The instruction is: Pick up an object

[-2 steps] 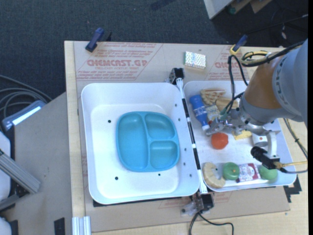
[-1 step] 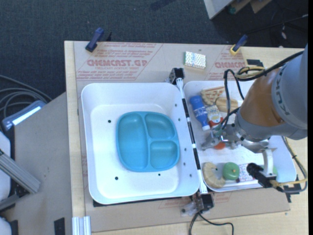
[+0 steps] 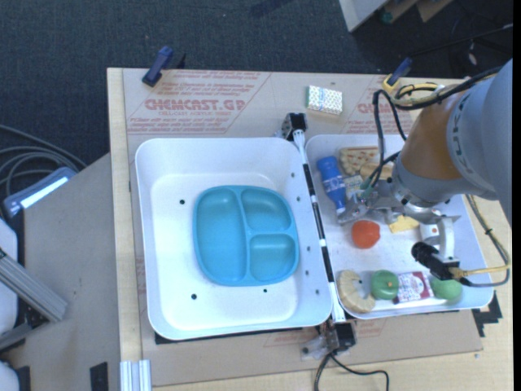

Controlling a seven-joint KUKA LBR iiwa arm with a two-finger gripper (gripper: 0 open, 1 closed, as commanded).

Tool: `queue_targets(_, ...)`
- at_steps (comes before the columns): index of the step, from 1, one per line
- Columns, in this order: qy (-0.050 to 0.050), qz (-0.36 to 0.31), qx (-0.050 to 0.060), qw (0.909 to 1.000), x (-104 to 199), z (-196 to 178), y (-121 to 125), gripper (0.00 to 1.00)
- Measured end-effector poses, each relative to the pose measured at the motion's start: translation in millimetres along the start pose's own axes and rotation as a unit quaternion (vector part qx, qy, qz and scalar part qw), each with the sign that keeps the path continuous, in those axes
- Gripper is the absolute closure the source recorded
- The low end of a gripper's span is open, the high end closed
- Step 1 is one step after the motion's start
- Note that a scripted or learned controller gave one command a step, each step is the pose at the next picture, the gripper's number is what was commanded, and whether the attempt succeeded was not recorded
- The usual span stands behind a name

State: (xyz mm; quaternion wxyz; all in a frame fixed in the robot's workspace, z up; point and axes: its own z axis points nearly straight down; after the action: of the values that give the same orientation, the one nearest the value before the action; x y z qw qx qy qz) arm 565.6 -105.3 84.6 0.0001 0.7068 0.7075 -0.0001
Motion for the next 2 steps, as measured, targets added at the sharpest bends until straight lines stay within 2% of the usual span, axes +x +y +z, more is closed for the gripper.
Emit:
queue_targets(1,0.001,0.000,0.001,1.0000,10.4,0.3,-34.0,0.00)
queue_targets(2,0.000,0.000,0.000,1.0000,10.5,-9.5,-33.7,1.00)
